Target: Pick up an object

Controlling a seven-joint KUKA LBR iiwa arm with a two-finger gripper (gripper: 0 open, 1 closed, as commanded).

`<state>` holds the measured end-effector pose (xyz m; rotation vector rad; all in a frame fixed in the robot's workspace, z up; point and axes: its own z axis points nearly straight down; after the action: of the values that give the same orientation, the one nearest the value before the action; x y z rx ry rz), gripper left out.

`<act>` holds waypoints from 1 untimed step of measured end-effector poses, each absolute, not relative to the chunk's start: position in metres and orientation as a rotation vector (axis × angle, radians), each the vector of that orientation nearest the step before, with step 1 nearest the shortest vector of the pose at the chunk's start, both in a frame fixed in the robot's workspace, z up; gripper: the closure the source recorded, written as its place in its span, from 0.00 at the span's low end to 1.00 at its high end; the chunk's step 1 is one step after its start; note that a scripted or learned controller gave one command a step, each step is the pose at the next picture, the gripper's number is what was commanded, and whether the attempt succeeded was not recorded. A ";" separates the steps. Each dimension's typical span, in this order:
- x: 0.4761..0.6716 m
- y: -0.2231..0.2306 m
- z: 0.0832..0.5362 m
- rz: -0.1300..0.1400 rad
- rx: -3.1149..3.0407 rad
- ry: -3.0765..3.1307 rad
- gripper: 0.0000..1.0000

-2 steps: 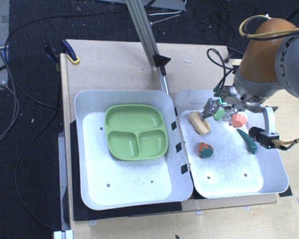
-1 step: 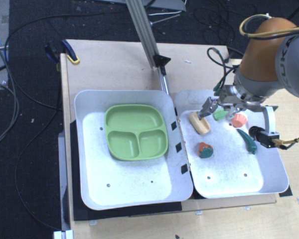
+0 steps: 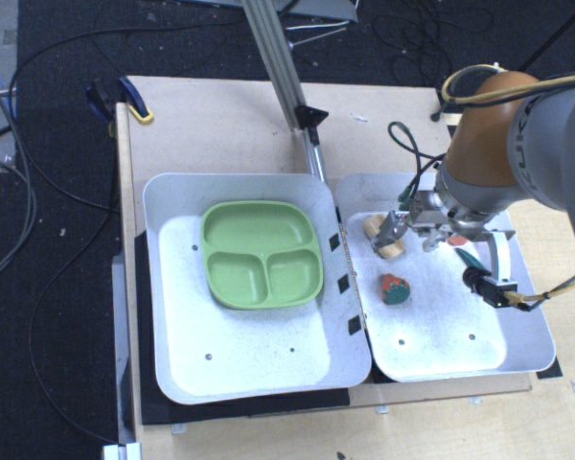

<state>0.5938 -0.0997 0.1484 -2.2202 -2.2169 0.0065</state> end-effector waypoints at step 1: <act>0.593 -0.099 0.095 0.005 -2.220 -2.218 0.00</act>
<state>0.5928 -0.0991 0.0946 -2.2200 -2.2181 0.0050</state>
